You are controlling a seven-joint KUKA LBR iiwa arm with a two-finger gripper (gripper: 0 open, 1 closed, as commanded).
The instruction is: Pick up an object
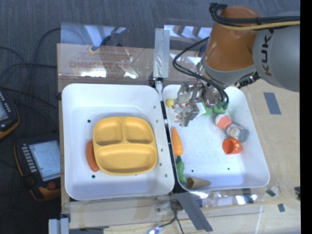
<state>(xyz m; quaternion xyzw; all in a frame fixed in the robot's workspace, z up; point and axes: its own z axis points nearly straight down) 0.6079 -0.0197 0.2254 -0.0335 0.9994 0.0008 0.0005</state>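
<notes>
Two white bins sit side by side mid-frame: left bin [73, 130], right bin [253, 145]. Clear plastic sheeting [105, 57] covers the counter [285, 130] along the bins' upper edges, with a metal strip [162, 52] upright between them. Black cables [29, 77] trail across the grey carpet [97, 4] at left. A handheld control pendant [39, 162] lies at lower left.

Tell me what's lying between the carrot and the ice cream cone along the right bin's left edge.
A green vegetable-like piece lies between the carrot and the ice cream cone, seen in the camera view.
</notes>
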